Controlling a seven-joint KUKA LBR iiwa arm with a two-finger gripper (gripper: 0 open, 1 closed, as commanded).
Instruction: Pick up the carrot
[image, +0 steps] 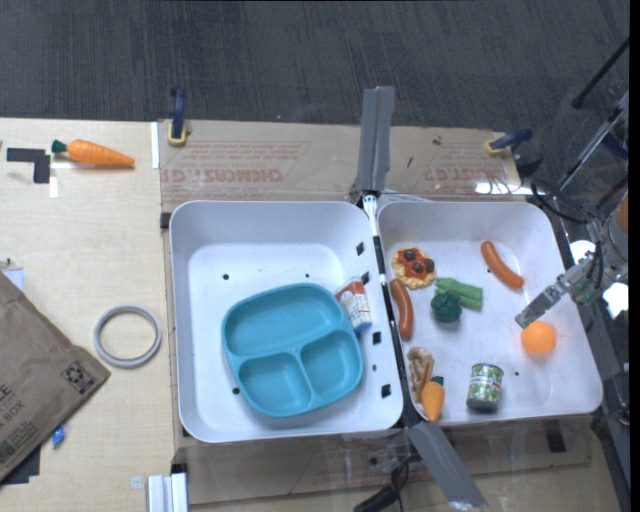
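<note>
At the right bin's right edge, the gripper hangs just above the orange ball; whether it is spread or pressed together cannot be told. The carrot lies near-left.

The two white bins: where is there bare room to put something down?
Left bin: bare floor along the far wall, above the blue tray. Right bin: a bare patch between the green can, the orange ball and the broccoli. It is crowded along the divider, around the small carrot.

Orange carrot with green top, blue divided plate, white bins, red sausages, green broccoli, orange ball.
</note>
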